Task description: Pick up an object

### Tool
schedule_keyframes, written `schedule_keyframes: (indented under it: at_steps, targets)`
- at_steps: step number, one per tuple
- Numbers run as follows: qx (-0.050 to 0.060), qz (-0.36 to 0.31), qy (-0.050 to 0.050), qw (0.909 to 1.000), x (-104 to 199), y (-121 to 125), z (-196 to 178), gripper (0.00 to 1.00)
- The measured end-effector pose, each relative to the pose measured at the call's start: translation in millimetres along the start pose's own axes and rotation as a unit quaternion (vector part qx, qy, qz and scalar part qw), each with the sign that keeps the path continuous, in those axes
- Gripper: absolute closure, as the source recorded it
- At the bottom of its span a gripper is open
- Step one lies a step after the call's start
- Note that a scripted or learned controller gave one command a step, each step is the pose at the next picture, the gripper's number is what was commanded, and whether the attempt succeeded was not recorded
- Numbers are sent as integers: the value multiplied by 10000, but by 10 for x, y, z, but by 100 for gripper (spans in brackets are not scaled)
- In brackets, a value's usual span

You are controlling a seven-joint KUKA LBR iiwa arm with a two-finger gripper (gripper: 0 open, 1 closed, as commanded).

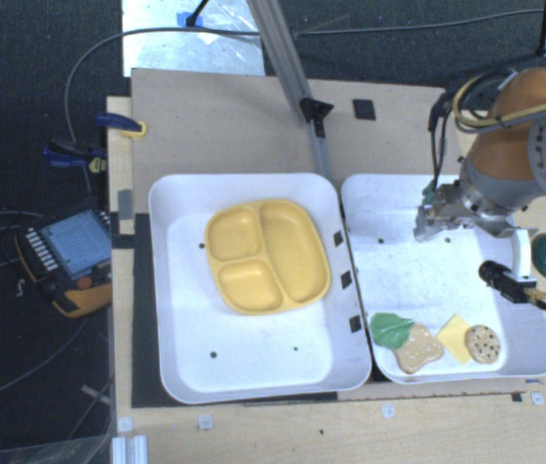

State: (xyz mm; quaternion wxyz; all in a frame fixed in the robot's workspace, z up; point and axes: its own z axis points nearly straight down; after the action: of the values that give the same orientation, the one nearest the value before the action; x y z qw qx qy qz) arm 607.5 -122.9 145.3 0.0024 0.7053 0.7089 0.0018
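Looking down on the desk (234,114), we see the jaws (434,222) hanging over the upper part of the right bin (388,201), and we cannot tell how they stand. The small things lie well apart from them, clustered along that bin's near edge: a green leaf-shaped piece (389,330) touching a tan toast-shaped piece (417,350), then a yellow cheese wedge (454,336) and a round speckled cookie (483,343) just beside it. A yellow three-compartment plate (266,256) sits in the left bin (186,356).
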Motion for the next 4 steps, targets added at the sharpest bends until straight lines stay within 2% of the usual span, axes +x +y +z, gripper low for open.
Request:
schedule_keyframes:
  at_steps: [1, 2, 4]
  targets:
    - [-2, -6, 0, 10000, 51, 15, -631, 100]
    - [5, -10, 2, 10000, 51, 30, -900, 100]
    - [25, -31, 16, 10000, 1192, -190, -1036, 100]
